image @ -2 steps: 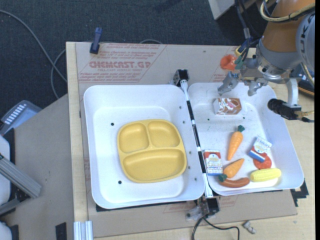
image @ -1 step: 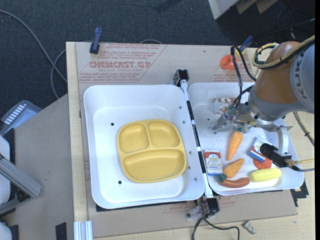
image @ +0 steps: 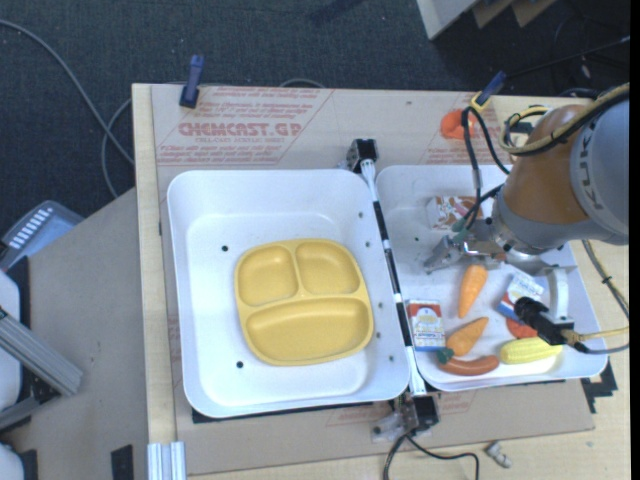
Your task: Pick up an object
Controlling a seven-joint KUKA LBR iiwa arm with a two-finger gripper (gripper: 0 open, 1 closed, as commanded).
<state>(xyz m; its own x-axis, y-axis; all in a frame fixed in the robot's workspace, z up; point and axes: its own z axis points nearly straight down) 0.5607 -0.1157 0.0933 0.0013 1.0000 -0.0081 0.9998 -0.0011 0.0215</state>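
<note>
In the right bin (image: 400, 183), toward the lower right of the frame, lie several small toy foods. A carrot (image: 472, 288) sits upright in the picture near the bin's middle, and a second orange piece (image: 466, 335) lies just below it. A sausage (image: 470, 365) rests along the bin's lower edge, with a yellow corn cob (image: 530, 352) just to its right. A small carton (image: 427, 325) with a red top lies against the bin's left wall. Near the bin's upper middle is a crumpled packet (image: 450, 208).

The pincer (image: 447, 251) hangs low over the bin, above and left of the carrot, its metal tips pointing left. Nothing shows between the tips; how far apart they stand I cannot tell. The grey arm (image: 600, 168) with its orange band (image: 540, 163) enters from the right edge.

The left bin (image: 190, 203) holds a yellow divided plate (image: 302, 300) with three compartments. Both bins rest on a counter (image: 240, 123) covered with printed brown paper.
</note>
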